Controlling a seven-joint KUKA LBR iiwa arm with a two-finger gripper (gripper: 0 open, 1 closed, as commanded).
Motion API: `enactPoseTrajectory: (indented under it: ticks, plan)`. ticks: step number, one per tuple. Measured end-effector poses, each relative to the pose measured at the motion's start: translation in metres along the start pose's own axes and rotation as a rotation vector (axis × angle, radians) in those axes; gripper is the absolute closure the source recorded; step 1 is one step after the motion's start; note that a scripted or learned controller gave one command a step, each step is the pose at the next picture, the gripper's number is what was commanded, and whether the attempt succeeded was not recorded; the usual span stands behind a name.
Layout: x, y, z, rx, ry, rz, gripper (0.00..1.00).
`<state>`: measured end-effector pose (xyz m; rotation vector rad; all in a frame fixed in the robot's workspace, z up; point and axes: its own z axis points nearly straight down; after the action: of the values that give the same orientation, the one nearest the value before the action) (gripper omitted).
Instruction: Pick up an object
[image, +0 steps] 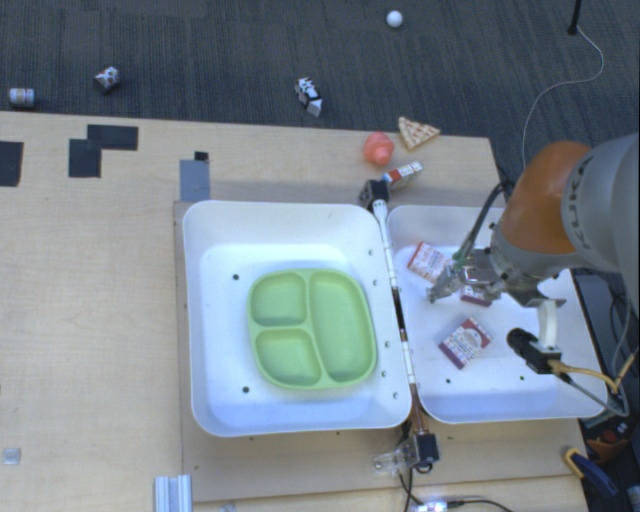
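In the right bin (520, 395) lie two small red-and-white packets: one (427, 261) near the bin's upper left, the other (465, 342) lower in the middle. A third reddish item (478, 294) sits partly under the gripper. My gripper (447, 285) hangs low over the right bin between the two packets, reaching in from the right below the orange band (540, 205). Nothing is visibly held between its fingers.
The left bin (215, 400) holds a green three-compartment tray (311, 328). Beyond the bins on the bench lie an orange ball (378, 149), a pizza-slice toy (417, 132) and a small red-capped tube (402, 174). Small objects lie scattered on the dark floor behind.
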<state>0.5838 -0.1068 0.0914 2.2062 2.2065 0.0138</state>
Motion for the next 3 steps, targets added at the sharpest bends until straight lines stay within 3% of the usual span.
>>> enactPoseTrajectory:
  ticks: [1,2,3]
  plan:
    - [0.0,0.002,-0.012,-0.007,-0.002,-0.001,1.0]
    - [-0.078,0.089,-0.118,0.012,0.006,-0.003,1.0]
    - [-0.077,0.09,-0.128,0.009,0.006,-0.009,1.0]
